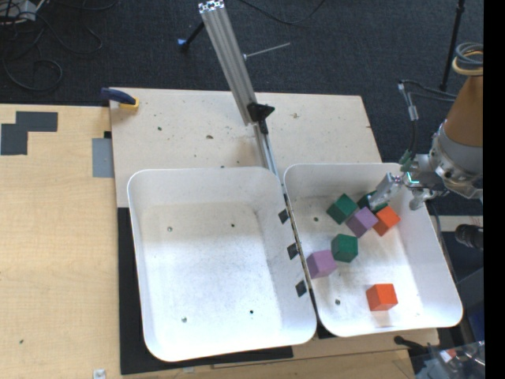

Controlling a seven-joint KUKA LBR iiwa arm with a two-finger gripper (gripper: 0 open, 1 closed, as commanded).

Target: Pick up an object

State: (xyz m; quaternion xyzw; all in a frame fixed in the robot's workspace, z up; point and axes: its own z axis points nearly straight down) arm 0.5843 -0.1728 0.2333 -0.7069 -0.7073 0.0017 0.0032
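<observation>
Honestly can't tell if the fingers (382, 198) are open or closed, they're buried in the clutter. The small orange cube (386, 220) sits just below them, touching a small purple cube (362, 221) in the right white plastic bin (442, 279). Looks light and rigid, probably foam, so squeeze two flat opposite faces.

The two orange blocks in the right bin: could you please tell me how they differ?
The near orange block lies alone toward the right bin's front; the far orange block touches a purple block beside the hand. The near one is fully visible; the far one is partly covered. Both are orange cubes of similar size.
</observation>
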